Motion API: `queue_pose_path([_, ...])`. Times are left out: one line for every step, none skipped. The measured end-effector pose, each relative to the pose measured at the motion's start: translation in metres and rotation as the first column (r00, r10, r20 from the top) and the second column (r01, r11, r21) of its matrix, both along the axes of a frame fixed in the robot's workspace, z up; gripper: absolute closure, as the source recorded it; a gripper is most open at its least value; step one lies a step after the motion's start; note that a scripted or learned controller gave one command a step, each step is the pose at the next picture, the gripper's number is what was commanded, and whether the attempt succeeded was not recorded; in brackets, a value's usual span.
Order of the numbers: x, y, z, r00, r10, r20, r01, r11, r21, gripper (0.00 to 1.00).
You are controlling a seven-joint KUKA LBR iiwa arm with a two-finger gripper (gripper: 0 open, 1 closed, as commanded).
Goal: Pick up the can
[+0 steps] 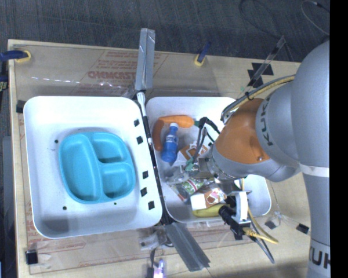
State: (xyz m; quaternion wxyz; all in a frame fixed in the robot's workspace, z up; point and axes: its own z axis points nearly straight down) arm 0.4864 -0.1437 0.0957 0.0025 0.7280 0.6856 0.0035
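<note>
The can (207,199), white w/ red-brown print, lies on its side near the front edge of the right bin (260,200), just behind a yellow item (204,212) and beside a green packet (191,186). The hand (198,165) sits over the clutter toward the bin's middle, just behind the can; can't tell how far open it is or whether it has hold of anything. Further back, a blue bottle (170,143) lies by an orange item (175,122) near the bin's back-left corner, and the left bin (40,155) carries a blue divided tray (95,167).

A blue tray (97,167) lies in the left bin (40,201); the arm (249,143) hangs over the right bin (262,197), beside a blue bottle (170,145).
</note>
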Motion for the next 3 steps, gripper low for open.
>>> queue_pose_path([0.001,-0.001,0.011,1.000,0.005,0.002,-0.005,1.000,-0.002,1.00])
queue_pose_path([-0.009,-0.034,0.110,1.000,0.002,-0.009,-0.002,1.000,-0.001,1.00])
queue_pose_path([-0.009,-0.016,0.120,0.943,-0.333,-0.012,0.333,0.943,-0.002,1.00])
